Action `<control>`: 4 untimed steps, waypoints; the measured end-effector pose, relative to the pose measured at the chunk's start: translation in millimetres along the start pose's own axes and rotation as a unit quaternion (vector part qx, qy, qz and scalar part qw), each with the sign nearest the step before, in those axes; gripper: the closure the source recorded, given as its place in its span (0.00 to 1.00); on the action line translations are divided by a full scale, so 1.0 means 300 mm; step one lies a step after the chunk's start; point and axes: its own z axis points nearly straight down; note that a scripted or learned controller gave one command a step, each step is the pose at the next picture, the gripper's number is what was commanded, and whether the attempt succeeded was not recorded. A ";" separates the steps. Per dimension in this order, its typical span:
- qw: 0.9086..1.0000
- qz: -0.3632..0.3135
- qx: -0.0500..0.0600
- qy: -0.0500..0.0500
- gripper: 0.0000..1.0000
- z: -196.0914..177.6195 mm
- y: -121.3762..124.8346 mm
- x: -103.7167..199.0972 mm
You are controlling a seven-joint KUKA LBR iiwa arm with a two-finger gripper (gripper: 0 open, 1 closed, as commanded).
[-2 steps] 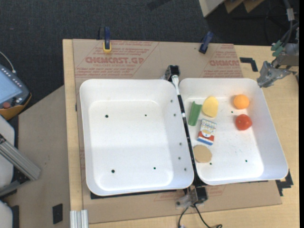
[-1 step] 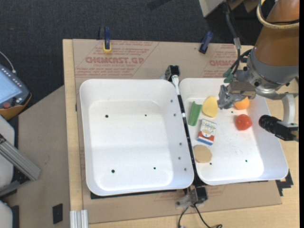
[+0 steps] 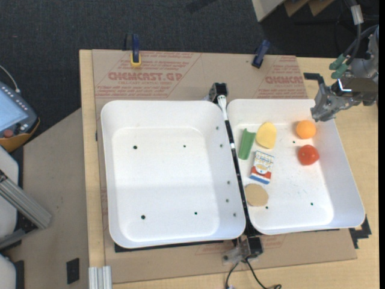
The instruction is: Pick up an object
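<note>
White plastic bins sit side by side on a cardboard sheet [image 3: 180, 65] printed with red lettering, and all the loose objects lie in the right bin [image 3: 337, 203]. The left bin [image 3: 162, 173] shows only its dark drain holes. Nothing is lifted yet, so I judge the pick to be at its start: the gripper [image 3: 323, 110] hangs at the upper right corner of the right bin, just beside the orange ball [image 3: 305, 129], and nothing sits in it. Whether the claw is spread or pressed together I cannot tell, since it reads as a dark grey mass from this angle. The orange ball looks the likeliest target because it is nearest, with a red tomato-like ball [image 3: 308, 155] just below it. Further left lie a yellow rounded piece [image 3: 267, 135], a green stick [image 3: 246, 144] against the dividing wall, a small red, white and blue box [image 3: 262, 165] and a tan disc [image 3: 257, 195]. What is left is the whole of the work: descend, close on one object and raise it. Blue clamps [image 3: 135, 46] pin the cardboard to a pale wooden bench, which stands on dark carpet [image 3: 60, 17], with metal framing at the lower left
</note>
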 end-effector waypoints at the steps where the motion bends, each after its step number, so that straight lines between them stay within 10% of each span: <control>1: 1.000 0.002 0.017 -0.001 1.00 0.460 0.008 0.036; 3: 1.000 -0.001 0.009 0.000 1.00 0.281 0.069 0.453; 4: 1.000 0.001 0.009 0.000 1.00 0.247 0.068 0.445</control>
